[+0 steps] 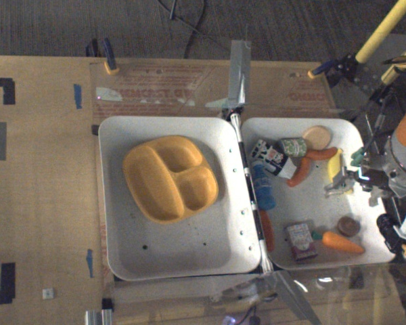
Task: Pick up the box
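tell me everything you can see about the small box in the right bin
The box is small and dark red with a pale printed panel on its face, seemingly cardboard. It lies flat near the right bin's front edge, slightly skewed. A carrot's green end sits at its right side; contact is unclear. Nothing grips it.

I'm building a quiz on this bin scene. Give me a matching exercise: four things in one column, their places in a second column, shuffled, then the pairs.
Things:
1. yellow plate
2. box
3. carrot
4. gripper

Places:
A. right bin's front edge, right of the box
B. over the right bin's right side
C. left bin
D. right bin's front, left of the carrot

Pairs: 1-C, 2-D, 3-A, 4-B
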`<act>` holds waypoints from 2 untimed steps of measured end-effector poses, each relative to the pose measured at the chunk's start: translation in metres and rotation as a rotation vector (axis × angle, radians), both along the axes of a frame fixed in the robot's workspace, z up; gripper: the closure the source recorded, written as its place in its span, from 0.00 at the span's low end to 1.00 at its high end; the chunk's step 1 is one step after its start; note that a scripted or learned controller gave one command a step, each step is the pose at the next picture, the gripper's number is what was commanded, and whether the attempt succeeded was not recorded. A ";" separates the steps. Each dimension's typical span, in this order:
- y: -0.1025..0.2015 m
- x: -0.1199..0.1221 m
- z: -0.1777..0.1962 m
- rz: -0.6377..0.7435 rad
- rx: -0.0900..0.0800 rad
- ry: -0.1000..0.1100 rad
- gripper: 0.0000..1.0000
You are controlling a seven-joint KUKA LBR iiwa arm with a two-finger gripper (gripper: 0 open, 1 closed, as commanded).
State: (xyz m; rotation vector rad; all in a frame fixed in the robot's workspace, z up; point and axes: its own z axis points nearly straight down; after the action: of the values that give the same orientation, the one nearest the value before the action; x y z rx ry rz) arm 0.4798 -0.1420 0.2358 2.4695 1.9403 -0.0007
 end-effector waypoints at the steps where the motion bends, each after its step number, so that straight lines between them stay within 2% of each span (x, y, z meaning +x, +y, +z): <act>1: 0.029 0.035 -0.144 0.123 0.001 0.000 0.00; 2: 0.047 0.001 -0.149 0.079 0.000 -0.005 0.00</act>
State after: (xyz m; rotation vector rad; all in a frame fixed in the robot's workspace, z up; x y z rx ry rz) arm 0.4807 -0.0947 0.0871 2.3887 2.0343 0.0064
